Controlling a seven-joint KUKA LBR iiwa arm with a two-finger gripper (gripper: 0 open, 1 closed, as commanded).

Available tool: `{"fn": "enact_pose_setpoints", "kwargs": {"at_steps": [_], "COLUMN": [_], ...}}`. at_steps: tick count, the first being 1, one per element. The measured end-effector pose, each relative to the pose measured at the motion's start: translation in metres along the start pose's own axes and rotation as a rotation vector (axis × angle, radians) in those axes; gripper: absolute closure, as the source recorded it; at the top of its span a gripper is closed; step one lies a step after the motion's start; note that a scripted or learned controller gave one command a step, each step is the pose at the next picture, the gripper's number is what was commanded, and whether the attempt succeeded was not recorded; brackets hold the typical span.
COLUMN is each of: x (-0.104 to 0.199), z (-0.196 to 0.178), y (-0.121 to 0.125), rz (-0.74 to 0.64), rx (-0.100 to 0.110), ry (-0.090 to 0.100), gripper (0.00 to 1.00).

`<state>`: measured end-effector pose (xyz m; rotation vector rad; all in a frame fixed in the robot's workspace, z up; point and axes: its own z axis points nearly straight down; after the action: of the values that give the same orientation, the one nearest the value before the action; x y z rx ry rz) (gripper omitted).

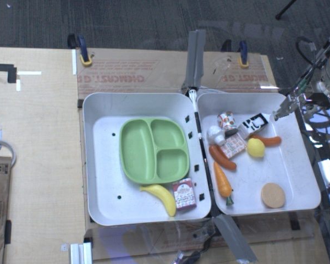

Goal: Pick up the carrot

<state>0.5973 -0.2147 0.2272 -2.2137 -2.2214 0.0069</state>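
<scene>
Crowding the Carrot: A Packed Right Bin

Lying in the right bin (302, 199), near its left wall and toward the front, the carrot (222, 180) points its orange body away from the camera, with a dark green stub at its near end. Just behind it, and almost touching its far tip, rests a red sausage (222, 156), set at a slant. A small white and pink packet (233, 146) sits against the sausage's far side, with a white lump (214, 132) and a red and white can (226, 120) behind that. A black and white box (253, 123) lies to the right of the can. One yellow lemon (256, 147) sits beside the packet, and an orange-red piece (271, 141) pokes out from behind it. One round tan cookie (273, 195) rests well apart from the carrot, at the front right.

In the left bin (99, 147) are one green divided plate (154, 150), one banana (161, 198) and one small red carton (183, 194), the last two touching at the front.

At the right bin's far right corner, the end effector (280, 112) hangs above the rim, well apart from the carrot; whether its fingers are apart or together, I cannot tell. Wires cluster behind it. Both bins sit on a wooden tabletop (33, 125).
</scene>
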Motion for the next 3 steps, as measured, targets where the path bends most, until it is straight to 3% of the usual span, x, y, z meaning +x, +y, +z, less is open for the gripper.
{"fn": "enact_pose_setpoints", "kwargs": {"at_steps": [1, 2, 3], "x": [0.0399, 0.0401, 0.0406], "z": [0.1353, 0.1302, 0.1258], "y": [-0.0403, -0.0406, -0.041], "rz": [0.386, 0.385, 0.381], "rx": [0.002, 0.01, 0.018], "ry": [0.001, 0.001, 0.001], "gripper": [0.0, 1.0, 1.0]}}
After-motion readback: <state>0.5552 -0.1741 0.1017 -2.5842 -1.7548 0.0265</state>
